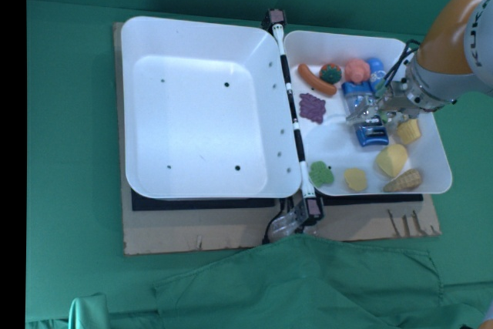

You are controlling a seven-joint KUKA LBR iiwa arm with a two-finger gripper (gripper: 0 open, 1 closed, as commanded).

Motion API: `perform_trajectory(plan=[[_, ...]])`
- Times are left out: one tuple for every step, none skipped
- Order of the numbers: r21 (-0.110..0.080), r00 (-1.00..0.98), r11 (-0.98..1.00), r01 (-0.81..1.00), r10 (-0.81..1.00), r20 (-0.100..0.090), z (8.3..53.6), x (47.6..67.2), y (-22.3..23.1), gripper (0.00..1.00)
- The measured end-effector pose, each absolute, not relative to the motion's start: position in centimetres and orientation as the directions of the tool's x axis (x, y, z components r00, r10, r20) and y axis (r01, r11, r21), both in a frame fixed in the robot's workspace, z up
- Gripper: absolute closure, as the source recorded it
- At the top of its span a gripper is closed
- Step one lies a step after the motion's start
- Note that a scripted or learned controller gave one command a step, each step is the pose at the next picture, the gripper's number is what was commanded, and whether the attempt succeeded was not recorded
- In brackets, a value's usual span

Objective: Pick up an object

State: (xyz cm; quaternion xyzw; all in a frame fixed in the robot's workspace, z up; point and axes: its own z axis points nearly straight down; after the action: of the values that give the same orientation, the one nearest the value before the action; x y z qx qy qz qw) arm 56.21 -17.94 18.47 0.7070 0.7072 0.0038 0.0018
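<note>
Positioned low over the right bin (439, 166), the gripper (370, 116) is seen just above a blue package (368, 127) that lies near the bin's middle, and its state cannot be told, since the metal hardware at the wrist end blurs into the package below it. No object can be said to be held. The blue package is judged to be the likeliest target, because the tool is centred over it and nothing else lies so directly beneath. Around it the other candidates are scattered loosely: an orange sausage (316, 78), a dark green ball (331, 73), a pink ball (356, 70) and a small blue ball (375, 65) along the far side; a purple grape cluster (312, 107) toward the divider; a green broccoli piece (321, 172), 3 yellow pieces (391, 160) and a corn cob (404, 181) along the near side. This scatter is judged to be deliberate, so that single items can be approached from above without much crowding, though the yellow piece by the wrist sits close. The left bin (200, 115) is presumably kept as the drop area. The arm (454, 50) is reached in from the right, its orange band raised high and the wrist bent steeply down and leftward, so that the tool points nearly straight into the bin.
</note>
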Motion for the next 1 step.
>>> perform_trajectory(plan=[[0.016, 0.003, -0.003, 1.000, 1.000, 0.000, 19.71, 56.28, -18.04, 1.00]])
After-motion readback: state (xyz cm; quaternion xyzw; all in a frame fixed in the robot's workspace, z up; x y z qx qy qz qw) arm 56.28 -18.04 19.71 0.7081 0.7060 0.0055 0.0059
